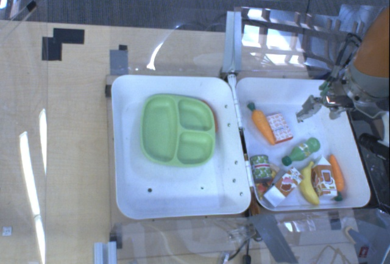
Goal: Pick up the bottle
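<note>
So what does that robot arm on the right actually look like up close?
The arm is grey metal with a broad orange band above the wrist. Dark cables loop beside it. It ends in a small grey gripper with slim metal parts, over the right white bin.

Pale wooden bench (73, 135) — two white bins (128, 196) side by side.

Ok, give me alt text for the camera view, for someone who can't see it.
The gripper hovers over the right bin, up and apart from the green bottle lying among a carrot, banana and small cartons. The left bin holds a green divided plate.
</note>
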You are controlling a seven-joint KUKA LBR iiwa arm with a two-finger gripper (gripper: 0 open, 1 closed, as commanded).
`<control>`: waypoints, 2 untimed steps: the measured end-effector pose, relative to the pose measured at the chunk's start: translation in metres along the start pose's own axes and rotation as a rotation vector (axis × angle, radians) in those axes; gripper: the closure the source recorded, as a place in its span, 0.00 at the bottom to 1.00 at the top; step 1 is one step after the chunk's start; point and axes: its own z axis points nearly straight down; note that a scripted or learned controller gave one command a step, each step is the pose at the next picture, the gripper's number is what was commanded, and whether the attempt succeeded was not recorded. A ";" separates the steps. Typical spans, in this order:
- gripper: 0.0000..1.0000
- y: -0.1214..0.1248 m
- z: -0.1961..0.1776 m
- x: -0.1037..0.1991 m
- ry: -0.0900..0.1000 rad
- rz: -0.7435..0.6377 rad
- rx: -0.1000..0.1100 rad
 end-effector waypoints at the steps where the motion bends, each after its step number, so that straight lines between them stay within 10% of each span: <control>1: 0.00 -0.048 0.120 -0.041 -0.003 -0.122 -0.006; 2: 1.00 -0.042 0.106 -0.039 -0.006 -0.126 -0.021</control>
